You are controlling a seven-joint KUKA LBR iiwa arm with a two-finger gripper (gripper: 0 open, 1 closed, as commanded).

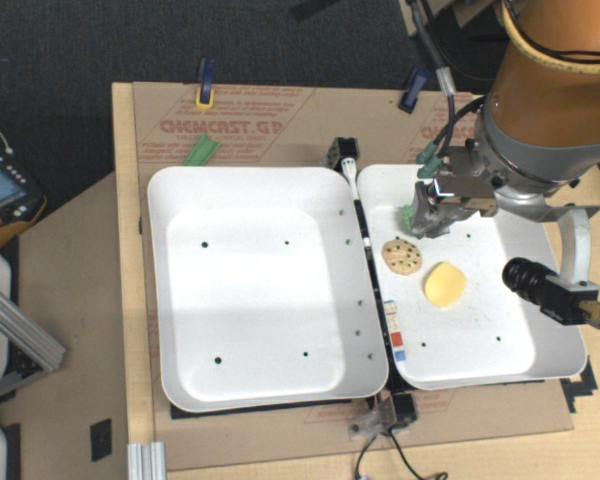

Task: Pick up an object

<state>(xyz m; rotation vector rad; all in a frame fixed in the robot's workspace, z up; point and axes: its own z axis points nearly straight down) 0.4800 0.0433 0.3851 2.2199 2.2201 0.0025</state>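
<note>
Blue clamps (207, 81) on cardboard sheet (280, 118)

Count on the bench: two white bins, the left bin (250, 288) and the right bin (480, 358); one round brown cookie (402, 256); one pale yellow lump (445, 285); one grey arm (550, 88); two blue clamps, (206, 83) and (413, 88).
</note>
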